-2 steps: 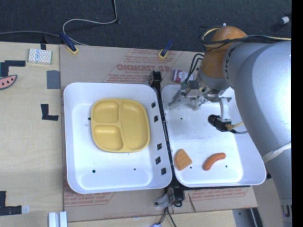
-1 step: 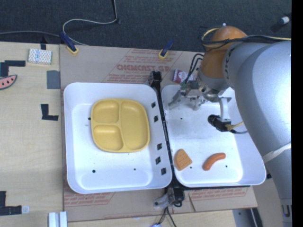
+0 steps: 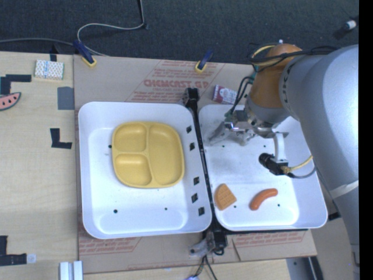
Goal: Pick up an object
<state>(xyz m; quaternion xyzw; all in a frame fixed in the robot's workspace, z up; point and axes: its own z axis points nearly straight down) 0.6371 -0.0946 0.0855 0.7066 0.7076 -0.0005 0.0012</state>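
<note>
From my seat at the remote console, the overhead camera looks down on two shallow white bins side by side on a cardboard-covered bench. The left bin (image 3: 93,214) holds a yellow divided plate (image 3: 147,154), lying flat near its middle. The right bin (image 3: 303,214) holds two small items near its front edge: an orange-brown cracker-like piece (image 3: 224,196) and, just beside it to the right, a small orange-red sausage (image 3: 264,198). The grey arm (image 3: 326,109) reaches in from the right, its orange band above the wrist. The gripper (image 3: 228,129) hangs over the back left of the right bin, well apart from both items. I cannot tell how its pincer is set, and I see nothing in its hold. I judge the approach step is in hand. The next move calls for travelling toward the front of the bin and descending over one item.
</note>
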